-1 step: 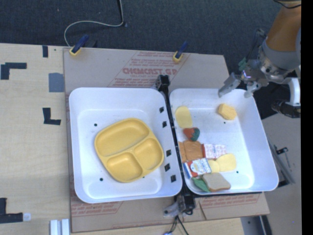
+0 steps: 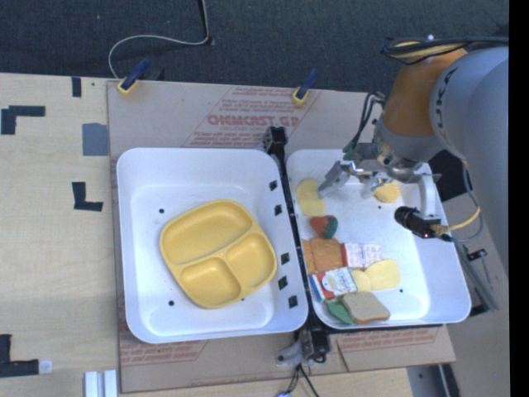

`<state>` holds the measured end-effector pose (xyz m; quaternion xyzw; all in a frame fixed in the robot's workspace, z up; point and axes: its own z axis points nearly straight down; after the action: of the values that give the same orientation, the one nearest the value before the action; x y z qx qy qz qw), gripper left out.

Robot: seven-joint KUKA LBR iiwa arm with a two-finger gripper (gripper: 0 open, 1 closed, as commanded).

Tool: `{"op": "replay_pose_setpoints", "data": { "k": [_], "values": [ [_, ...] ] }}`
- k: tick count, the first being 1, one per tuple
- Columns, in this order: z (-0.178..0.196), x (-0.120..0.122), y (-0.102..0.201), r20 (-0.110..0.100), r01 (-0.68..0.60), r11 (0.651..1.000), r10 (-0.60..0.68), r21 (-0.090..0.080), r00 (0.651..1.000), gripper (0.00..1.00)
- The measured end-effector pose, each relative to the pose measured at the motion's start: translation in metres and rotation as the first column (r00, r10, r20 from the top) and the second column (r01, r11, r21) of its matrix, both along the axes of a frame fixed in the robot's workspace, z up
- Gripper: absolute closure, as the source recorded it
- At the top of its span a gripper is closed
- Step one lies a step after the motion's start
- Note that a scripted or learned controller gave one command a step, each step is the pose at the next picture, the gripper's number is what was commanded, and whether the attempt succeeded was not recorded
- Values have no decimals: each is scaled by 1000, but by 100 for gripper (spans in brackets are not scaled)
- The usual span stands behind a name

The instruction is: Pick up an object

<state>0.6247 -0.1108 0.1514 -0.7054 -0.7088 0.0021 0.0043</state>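
Toy food pieces (image 2: 347,271) lie below the hand (image 2: 364,172); its grip state is unclear.

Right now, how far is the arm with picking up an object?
Nothing looks picked yet: the flat toy food pieces all lie in the right white bin. The gripper hangs over that bin's far end, near a pale yellow round piece. Grasping and lifting remain.

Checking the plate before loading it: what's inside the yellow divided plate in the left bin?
All three compartments of the yellow divided plate look bare. The left bin floor beneath it is covered.
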Motion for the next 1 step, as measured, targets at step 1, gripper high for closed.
{"op": "replay_pose_setpoints", "data": {
  "k": [1],
  "values": [
    [-69, -30, 17, 10, 4, 1000, -4, -5, 1000, 0]
  ]
}}
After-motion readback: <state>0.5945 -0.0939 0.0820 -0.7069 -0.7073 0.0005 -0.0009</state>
